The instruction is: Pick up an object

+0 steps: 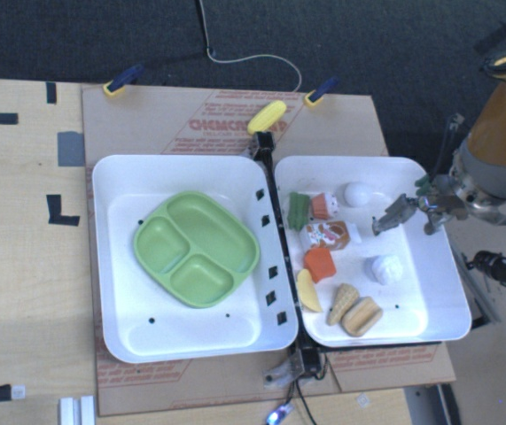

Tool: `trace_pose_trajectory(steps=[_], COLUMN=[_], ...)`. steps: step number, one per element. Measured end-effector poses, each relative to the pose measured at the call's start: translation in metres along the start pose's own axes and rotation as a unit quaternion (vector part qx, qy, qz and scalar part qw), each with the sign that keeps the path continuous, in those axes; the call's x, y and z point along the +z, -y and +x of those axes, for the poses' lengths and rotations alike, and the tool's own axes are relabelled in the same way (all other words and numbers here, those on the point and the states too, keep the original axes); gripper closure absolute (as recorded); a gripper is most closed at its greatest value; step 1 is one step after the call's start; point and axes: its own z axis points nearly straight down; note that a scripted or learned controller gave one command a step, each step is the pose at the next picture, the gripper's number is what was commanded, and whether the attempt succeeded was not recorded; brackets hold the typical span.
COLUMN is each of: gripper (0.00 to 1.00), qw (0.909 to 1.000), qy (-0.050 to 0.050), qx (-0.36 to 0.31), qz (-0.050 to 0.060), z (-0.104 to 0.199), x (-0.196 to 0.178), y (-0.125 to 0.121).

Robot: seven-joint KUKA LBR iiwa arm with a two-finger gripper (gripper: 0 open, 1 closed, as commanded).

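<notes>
The right bin holds several small objects. Among them are a white ball, a green piece, a small orange and white piece and a red and white item. Closer to the front lie an orange-red block, a yellow banana-like piece, two tan bread rolls and a crumpled white object. My gripper hangs over the right side of this bin, above and to the right of the crumpled white object. Its fingers are spread open with nothing between them.
The left bin holds a green divided plate. A yellow clamp sits at the far end of the wall between the bins. Cardboard and a wooden bench surround the bins, and a white cable runs across the dark floor behind.
</notes>
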Motion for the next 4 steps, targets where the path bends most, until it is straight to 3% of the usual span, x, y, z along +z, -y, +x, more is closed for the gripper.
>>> trace_pose_trajectory(steps=[1,2,3,4], gripper=[0.0,1.0,1.0,1.0], qw=[1.0,1.0,1.0,1.0], qy=[0.0,0.0,-0.001,-0.001], qx=[0.0,0.001,-0.005,-0.002], qz=[0.001,-0.001,-0.006,-0.002], z=[0.057,0.055,0.124,0.164], x=[0.161,0.146,0.051,-0.001], y=[0.05,0.048,0.004,0.029])
